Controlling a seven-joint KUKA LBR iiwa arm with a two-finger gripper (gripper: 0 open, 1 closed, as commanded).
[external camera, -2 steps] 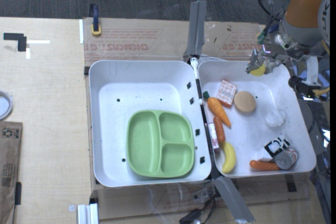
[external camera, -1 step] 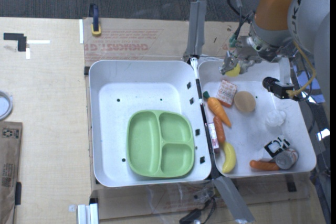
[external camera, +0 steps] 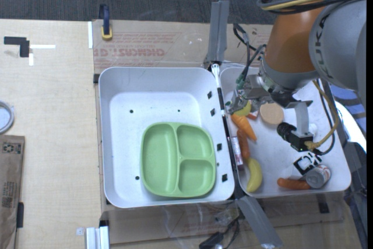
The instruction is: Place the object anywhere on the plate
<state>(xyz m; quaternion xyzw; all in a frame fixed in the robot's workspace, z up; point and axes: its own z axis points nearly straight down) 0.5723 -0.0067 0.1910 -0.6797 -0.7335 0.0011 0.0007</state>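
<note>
Step in hand: pick-up; no item is on the plate yet. Nearest, a banana (external camera: 254, 175) and a carrot (external camera: 293, 183) lie in the right bin (external camera: 341, 175). The green three-compartment plate (external camera: 178, 158), smooth moulded plastic, sits in the left bin (external camera: 119, 119). Farther back, the claw (external camera: 243, 103) hovers over an orange carrot (external camera: 245, 127); its opening cannot be judged. Next: secure one item, then carry it left over the divider.

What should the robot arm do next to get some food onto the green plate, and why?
Probably lower the gripper onto the carrot just below it and close. The green plate in the left bin holds nothing yet, while the carrot and banana lie in the right bin, so something must be picked first.
</note>
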